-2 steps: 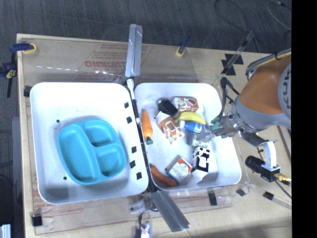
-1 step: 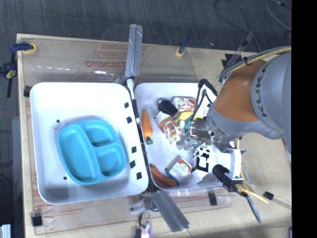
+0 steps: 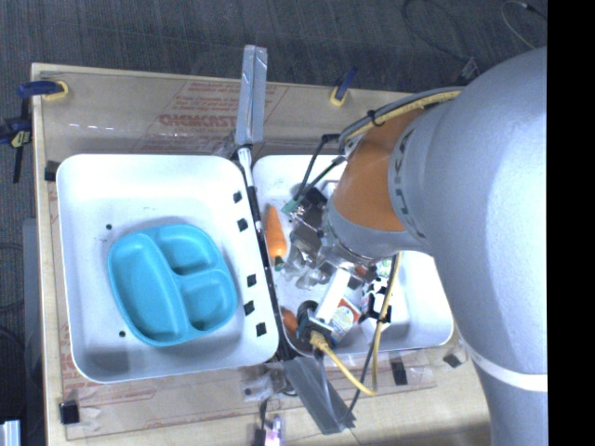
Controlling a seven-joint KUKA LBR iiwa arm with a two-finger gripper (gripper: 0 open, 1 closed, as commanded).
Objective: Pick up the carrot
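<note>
The carrot [image 3: 275, 233] lay in the right bin [image 3: 429, 316], close against the wall it shares with the left bin [image 3: 82, 249], its long axis running roughly along that wall. That spot made for an awkward reach, since the divider left little room on one side. The arm [image 3: 446, 184] had reached in from the right and hung low over the right bin, presumably to bring the hand [image 3: 307, 254] down near the carrot. The hand sat just beside the carrot, on its right, but wrist hardware and cables [image 3: 321, 170] crowded the area, so how far the hand was open could not be told, and nothing showed the carrot held in it. A blue divided tray [image 3: 172, 282] rested in the left bin, well apart from the work.
</note>
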